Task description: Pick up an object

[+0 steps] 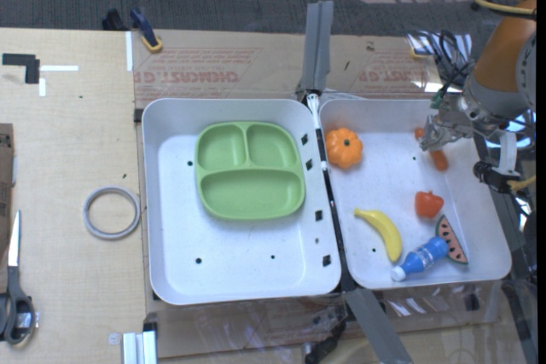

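The gripper (437, 141) hangs over the far right part of the right-hand shallow white bin (384, 187), reaching in from the right on the grey arm with its orange band (503, 47). Directly at the gripper's tip sits a small orange object (438, 158), elongated in shape; a second small orange fragment (420, 133) shows at the gripper's left side. Whether these are one thing or two cannot be told, and the gripper body hides the part between them. The orange object lies just below and touching the gripper's lower end as seen from above; whether it sits between the jaws cannot be told, nor can how wide the jaws stand.

Elsewhere in the same bin: a round orange toy pumpkin with a green stem (344, 147) near the left wall, a red toy pepper (428, 203), a curved yellow toy banana (382, 232), a wedge of toy watermelon (451, 239), and a blue plastic bottle with a white cap (420, 260) lying on its side.

The left-hand white bin (171, 251) holds a pale green divided plastic plate (250, 170).
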`<state>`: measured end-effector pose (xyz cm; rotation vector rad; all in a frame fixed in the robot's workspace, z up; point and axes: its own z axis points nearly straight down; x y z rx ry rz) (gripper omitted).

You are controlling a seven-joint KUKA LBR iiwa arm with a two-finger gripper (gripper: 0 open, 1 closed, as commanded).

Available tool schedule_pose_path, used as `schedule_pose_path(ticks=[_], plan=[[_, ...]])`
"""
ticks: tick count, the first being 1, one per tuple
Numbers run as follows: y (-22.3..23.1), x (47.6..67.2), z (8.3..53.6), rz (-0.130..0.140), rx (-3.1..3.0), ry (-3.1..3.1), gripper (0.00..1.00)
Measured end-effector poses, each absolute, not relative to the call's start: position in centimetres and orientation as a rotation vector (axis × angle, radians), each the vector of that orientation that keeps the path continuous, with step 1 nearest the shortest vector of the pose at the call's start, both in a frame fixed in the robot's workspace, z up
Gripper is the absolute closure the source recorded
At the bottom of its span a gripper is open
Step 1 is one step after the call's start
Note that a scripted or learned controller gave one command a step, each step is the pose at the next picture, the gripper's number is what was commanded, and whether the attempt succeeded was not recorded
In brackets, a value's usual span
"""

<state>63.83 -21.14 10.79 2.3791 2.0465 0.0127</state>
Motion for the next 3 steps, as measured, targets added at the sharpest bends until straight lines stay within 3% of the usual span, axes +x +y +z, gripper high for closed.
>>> schedule_pose_path(ticks=[1, 2, 3], plan=[[-21.0, 63.9, 10.8, 0.015, 2.378, 2.049, 0.0], [-20.8, 64.9, 9.4, 0.008, 2.335, 2.104, 0.0], [-21.0, 64.8, 10.3, 0.0, 2.331, 2.106, 1.0]])
